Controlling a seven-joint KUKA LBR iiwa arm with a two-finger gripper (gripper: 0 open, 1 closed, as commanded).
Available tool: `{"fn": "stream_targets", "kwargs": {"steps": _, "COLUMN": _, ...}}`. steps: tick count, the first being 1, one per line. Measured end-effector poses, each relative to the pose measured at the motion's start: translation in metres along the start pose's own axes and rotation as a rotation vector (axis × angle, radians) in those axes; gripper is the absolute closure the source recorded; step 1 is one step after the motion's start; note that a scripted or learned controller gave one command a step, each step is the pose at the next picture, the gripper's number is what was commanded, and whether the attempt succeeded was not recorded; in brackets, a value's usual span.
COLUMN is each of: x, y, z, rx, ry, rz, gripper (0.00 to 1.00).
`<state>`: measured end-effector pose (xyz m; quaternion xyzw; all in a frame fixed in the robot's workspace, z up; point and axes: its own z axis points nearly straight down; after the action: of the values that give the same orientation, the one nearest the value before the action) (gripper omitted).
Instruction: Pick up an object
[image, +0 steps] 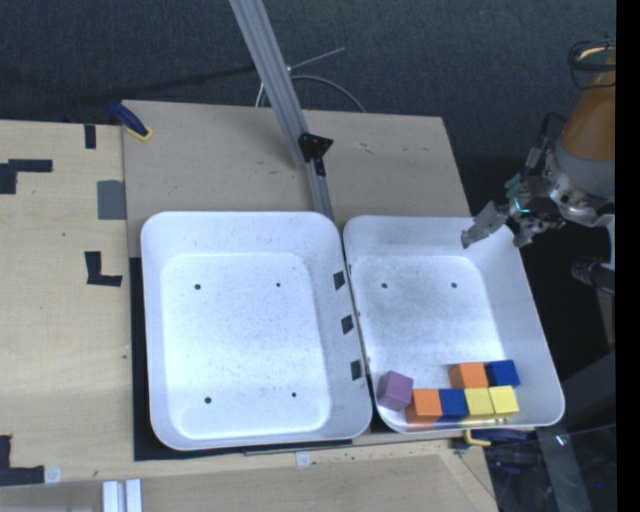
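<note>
Several small blocks lie in a cluster along the near edge of the right bin (520, 290). A purple block (396, 387) sits at the cluster's left end. Beside it runs a row of an orange block (427, 402), a blue block (453, 402) and two yellow blocks (491, 400). Behind that row are another orange block (467, 376) and another blue block (502, 373). My gripper (497, 232) hovers over the right bin's far right rim, well away from the blocks. It is open, with nothing between its fingers.
The left bin (160, 300) stands beside the right one, their rims meeting at a divider (347, 320). A slanted metal pole (285, 90) rises behind the bins. The wooden bench (60, 220) extends to the left.
</note>
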<state>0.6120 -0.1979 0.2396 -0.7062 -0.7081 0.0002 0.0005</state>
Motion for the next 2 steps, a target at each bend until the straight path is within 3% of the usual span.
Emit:
{"fn": "stream_targets", "kwargs": {"steps": 1, "x": 0.059, "y": 0.030, "z": 0.109, "rx": 0.007, "ry": 0.001, "rz": -0.002, "gripper": 0.00}}
{"fn": "stream_targets", "kwargs": {"steps": 2, "x": 0.090, "y": 0.031, "z": 0.151, "rx": 0.005, "ry": 0.000, "rz": -0.001, "gripper": 0.00}}
